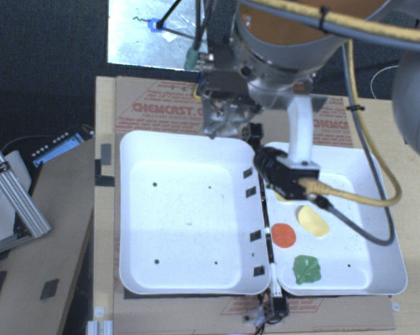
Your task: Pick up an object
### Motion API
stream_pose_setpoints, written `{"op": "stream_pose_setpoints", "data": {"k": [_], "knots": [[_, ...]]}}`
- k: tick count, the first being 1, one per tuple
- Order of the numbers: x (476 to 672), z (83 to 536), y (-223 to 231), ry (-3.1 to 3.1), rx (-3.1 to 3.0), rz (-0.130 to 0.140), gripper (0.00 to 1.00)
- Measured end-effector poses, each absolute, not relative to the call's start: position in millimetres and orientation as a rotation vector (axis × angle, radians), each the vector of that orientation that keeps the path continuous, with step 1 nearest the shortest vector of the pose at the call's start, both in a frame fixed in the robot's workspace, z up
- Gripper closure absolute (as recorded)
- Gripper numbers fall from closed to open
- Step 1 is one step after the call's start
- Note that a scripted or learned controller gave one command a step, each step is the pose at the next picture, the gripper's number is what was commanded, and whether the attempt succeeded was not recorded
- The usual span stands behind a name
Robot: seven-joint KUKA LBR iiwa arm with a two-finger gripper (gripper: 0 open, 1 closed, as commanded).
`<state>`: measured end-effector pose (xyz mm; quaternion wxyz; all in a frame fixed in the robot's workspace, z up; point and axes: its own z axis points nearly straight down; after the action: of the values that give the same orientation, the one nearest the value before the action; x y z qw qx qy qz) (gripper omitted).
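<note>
Three small objects lie in the right bin [379, 264]: a pale yellow lump [312, 220], a flat red-orange disc [283, 235] and a green leafy piece [306, 269]. The arm's wide wrist hangs over the top of the view. My gripper [224, 124] is a metallic block at the far rim of the left bin [187, 211], well away from the three objects. Nothing is seen held in it. A black unit [286, 176] with a yellow cable, fixed to the arm on a white post, hovers over the right bin's far left part, just above the yellow lump.
Both bins rest on a cardboard sheet [157, 105] on the bench. A black hinge strip [262, 214] runs between the bins. A yellow cable [365, 198] and a grey one loop over the right bin. A metal frame [14, 196] stands at the left.
</note>
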<state>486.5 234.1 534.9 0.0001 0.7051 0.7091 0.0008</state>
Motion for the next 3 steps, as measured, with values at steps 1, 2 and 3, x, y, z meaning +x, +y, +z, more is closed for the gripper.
{"op": "stream_pose_setpoints", "data": {"k": [1, 2, 3], "knots": [[486.5, 534.9, 234.1, 2.228, 2.215, 0.002, 1.00], [486.5, 534.9, 234.0, 2.227, 2.215, 0.002, 1.00], [486.5, 534.9, 234.0, 2.227, 2.215, 0.002, 1.00]]}}
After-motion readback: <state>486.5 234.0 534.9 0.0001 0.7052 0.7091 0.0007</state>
